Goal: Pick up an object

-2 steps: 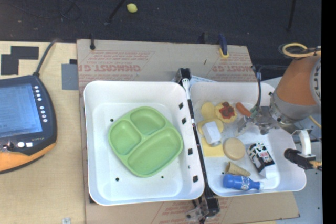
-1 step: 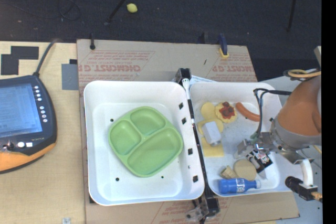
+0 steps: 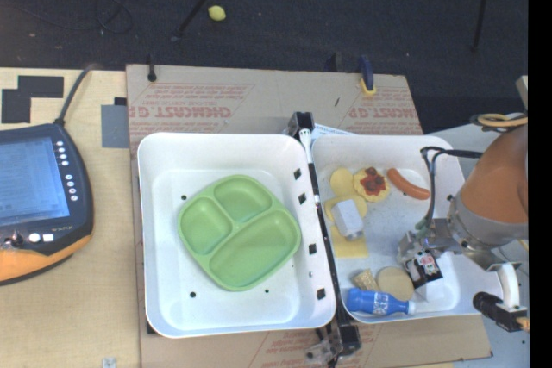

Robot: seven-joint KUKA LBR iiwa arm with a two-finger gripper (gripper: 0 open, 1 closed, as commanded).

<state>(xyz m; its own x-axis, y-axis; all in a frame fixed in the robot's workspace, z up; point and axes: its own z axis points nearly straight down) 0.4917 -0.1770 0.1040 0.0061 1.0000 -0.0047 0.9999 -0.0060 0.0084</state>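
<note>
In the right bin (image 3: 448, 152) lie several small items: a yellow round piece (image 3: 342, 181), a small pizza toy (image 3: 372, 184), an orange sausage (image 3: 407, 183), a grey block (image 3: 348, 218) on a pale yellow slab (image 3: 349, 246), a tan cookie (image 3: 395, 281), a cracker (image 3: 366, 279) and a blue bottle (image 3: 378, 302) on its side. My gripper (image 3: 421, 261) hangs low over the bin's right part, just right of the cookie. The arm (image 3: 498, 190) comes in from the right.
The left bin (image 3: 164, 271) holds a green divided plate (image 3: 239, 230). A tablet-like pendant (image 3: 39, 190) lies on the bench at far left. A black divider with clips (image 3: 312, 220) runs between the bins. A yellow ball (image 3: 216, 12) lies on the dark floor behind.
</note>
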